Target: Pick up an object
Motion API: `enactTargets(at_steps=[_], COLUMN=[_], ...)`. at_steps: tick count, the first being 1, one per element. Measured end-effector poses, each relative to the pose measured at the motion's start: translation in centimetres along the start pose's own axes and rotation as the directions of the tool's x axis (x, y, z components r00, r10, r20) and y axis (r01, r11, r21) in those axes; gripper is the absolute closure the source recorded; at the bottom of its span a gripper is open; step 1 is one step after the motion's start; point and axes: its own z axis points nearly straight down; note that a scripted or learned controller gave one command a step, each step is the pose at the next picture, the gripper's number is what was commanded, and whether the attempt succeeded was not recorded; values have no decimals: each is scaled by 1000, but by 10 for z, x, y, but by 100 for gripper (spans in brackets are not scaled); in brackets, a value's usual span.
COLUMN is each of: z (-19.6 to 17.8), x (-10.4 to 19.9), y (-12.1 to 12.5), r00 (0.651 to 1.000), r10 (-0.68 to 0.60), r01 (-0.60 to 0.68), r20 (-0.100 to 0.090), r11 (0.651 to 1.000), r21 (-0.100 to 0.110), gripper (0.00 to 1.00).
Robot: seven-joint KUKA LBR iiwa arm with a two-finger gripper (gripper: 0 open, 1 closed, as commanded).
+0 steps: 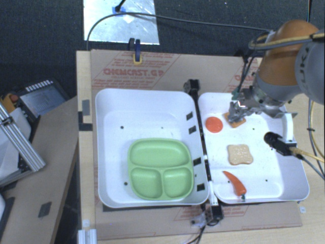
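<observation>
Judging by looks, the orange-brown piece (239, 121) under the hand (236, 117) is light, stiff-ish toy food, prob. slick plastic, so best taken across its short edges w/ a gentle pinch; it lies flat at the back of the right bin (294, 187), just beside the red disc (214, 124), mostly hidden by the hand. Hand sits down on it, but can't tell if it's open, closed or gripping. Other options nearby: tan toast slice (239, 154) and red pepper (235, 182), both flat, thin, well apart from the green tray (160, 168) in the left bin (111, 136).
</observation>
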Motion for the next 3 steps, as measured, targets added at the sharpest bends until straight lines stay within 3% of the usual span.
enactTargets(at_steps=[3], z=[8], x=[146], y=[-40], r00=[1000], r10=[-2], r01=[2], r20=[0], r11=[1000], r21=[-1], gripper=[100])
